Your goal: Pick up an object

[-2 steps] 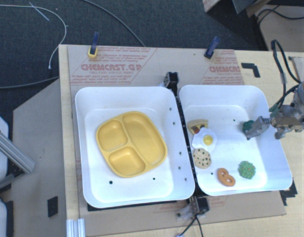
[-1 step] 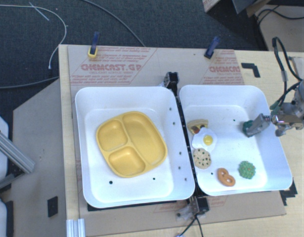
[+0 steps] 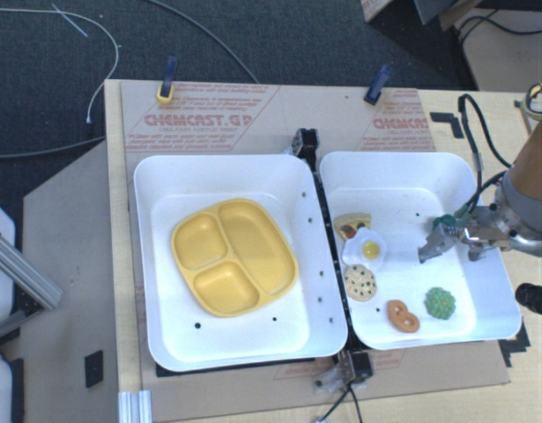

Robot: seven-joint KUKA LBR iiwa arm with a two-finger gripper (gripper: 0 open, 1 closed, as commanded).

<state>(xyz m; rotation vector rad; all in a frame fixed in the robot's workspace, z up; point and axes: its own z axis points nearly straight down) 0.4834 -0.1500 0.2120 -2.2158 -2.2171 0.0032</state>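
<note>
Gripper (image 3: 438, 239) hangs in the right shallow white bin (image 3: 403, 179), far of the green bumpy ball (image 3: 441, 303); we can't tell its grip state.

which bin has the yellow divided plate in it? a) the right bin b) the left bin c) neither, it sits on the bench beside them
b: the yellow divided plate lies flat inside the left bin, while the right bin holds the small food items.
</note>
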